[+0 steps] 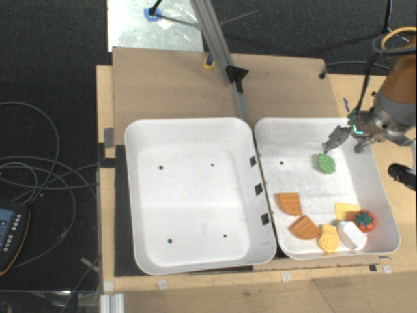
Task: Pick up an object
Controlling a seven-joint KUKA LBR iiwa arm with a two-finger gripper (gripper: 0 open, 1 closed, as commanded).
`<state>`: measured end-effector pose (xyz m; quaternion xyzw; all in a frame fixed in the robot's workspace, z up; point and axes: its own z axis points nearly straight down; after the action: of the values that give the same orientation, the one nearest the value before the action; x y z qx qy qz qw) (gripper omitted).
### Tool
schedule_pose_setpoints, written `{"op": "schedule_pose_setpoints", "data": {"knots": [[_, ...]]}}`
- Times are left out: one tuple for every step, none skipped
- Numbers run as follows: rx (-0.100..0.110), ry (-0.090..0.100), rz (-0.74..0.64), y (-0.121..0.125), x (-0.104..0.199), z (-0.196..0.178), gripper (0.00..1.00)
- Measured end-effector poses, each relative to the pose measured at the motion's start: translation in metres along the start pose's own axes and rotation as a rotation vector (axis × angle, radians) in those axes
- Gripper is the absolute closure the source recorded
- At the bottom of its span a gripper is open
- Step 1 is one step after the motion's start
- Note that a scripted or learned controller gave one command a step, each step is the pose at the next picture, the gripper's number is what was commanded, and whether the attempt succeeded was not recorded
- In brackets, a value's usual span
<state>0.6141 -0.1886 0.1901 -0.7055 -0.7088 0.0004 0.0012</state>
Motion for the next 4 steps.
{"op": "schedule_pose_setpoints", "data": {"knots": [[-0.003,-0.002,-0.002,0.001,0.000,-0.002,0.00],[0.002,0.000,0.001,0.000,0.001,0.060,0.00],[0.000,-0.001,0.001,0.000,0.002,0.101,0.00],[-0.006,-0.002,-0.001,0.002,0.002,0.087,1.00]]}}
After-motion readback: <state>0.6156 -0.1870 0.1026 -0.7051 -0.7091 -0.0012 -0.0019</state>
